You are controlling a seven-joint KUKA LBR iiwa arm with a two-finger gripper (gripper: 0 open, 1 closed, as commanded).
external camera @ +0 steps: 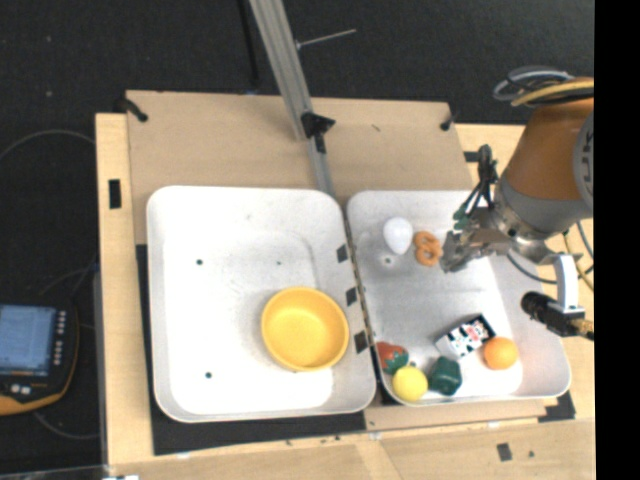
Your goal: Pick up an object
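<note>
Wooden bench [230,148] bears two white bins. Left bin [200,228]: yellow bowl [305,328]. Right bin [520,368]: white egg [398,235], orange pretzel-shaped object [427,248] just beside the gripper [455,258]; finger state cannot be determined.

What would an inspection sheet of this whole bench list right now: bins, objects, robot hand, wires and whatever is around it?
Surface: wooden bench bearing left bin and right bin, side by side.
Job's things: left bin holds a yellow bowl. Right bin holds a white egg shape, orange pretzel-like piece, black-and-white box, orange ball, green piece, yellow ball, red-and-green piece.
Clutter: nothing seen.
Gripper: gripper low over the right bin, beside the pretzel-like piece; contact unclear.
Cables: looped cable behind the arm.
Surroundings: metal pole, handheld screen, dark floor.
</note>
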